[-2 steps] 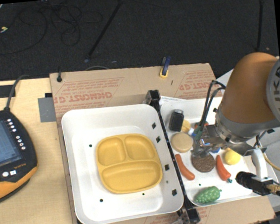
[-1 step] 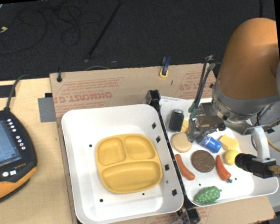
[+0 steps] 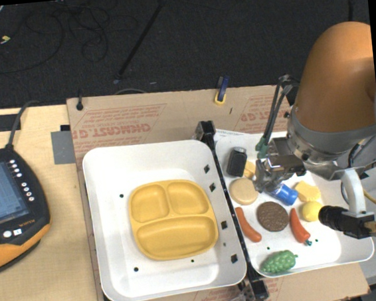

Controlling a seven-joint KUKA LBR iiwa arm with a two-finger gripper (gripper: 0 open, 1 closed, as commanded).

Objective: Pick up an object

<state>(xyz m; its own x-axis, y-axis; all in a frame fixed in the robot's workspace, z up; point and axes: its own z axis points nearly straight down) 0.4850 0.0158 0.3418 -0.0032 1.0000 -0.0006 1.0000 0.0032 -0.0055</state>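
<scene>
Cardboard lines your bench under both bins; the right bin (image 3: 359,250) crowds the toy food so the gripper (image 3: 265,175), low above the blue cylinder (image 3: 285,194), reaches any; its grip you cannot tell
</scene>
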